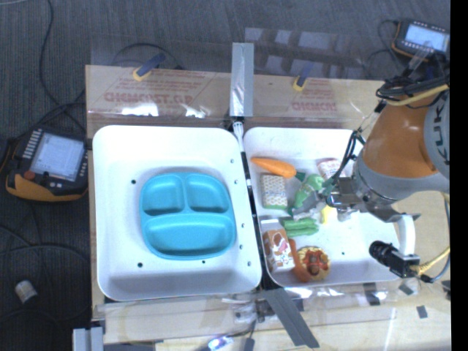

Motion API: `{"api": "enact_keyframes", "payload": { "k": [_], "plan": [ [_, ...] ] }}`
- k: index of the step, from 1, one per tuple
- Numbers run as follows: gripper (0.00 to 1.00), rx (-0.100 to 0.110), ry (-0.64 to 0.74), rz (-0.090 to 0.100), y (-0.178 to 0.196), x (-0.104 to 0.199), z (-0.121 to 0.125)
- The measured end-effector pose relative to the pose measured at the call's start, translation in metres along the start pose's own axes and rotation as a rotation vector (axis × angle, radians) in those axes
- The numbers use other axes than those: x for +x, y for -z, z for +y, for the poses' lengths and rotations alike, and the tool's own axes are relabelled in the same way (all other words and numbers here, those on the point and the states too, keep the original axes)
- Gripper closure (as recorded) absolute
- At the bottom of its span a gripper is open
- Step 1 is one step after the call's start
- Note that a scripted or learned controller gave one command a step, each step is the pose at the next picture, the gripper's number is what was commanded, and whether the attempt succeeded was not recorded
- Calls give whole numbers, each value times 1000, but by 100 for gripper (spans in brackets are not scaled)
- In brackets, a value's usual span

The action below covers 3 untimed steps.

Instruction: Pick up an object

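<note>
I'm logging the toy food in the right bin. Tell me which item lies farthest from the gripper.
The orange carrot, at the right bin's upper left corner. The green pieces sit right beside the gripper, and the red item lies at the near edge.

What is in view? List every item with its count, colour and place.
bins: two, white, side by side on the bench
tray: one, blue, three compartments, in the left bin
carrot: one, orange, top left of the right bin
waffle-patterned block: one, beige, below the carrot
green items: several, middle of the right bin
packet: one, brown and white, lower left of the right bin
red item: one, beside the packet
pendants: two, left floor and top right
gripper: one, grey, over the green items
</note>
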<state>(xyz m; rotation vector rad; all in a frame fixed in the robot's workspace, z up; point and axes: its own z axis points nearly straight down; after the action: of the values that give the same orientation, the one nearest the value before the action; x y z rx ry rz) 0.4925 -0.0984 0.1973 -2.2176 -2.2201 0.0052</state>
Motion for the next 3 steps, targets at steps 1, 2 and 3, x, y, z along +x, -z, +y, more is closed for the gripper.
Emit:
{"api": "enact_keyframes", "payload": {
  "k": [1,2,3],
  "plan": [
    [0,-8,225,-1,-94,-46,26],
    [0,-25,297,-5,-102,-81,92],
    [0,-4,557,1,-76,-7,60]
  ]
}}
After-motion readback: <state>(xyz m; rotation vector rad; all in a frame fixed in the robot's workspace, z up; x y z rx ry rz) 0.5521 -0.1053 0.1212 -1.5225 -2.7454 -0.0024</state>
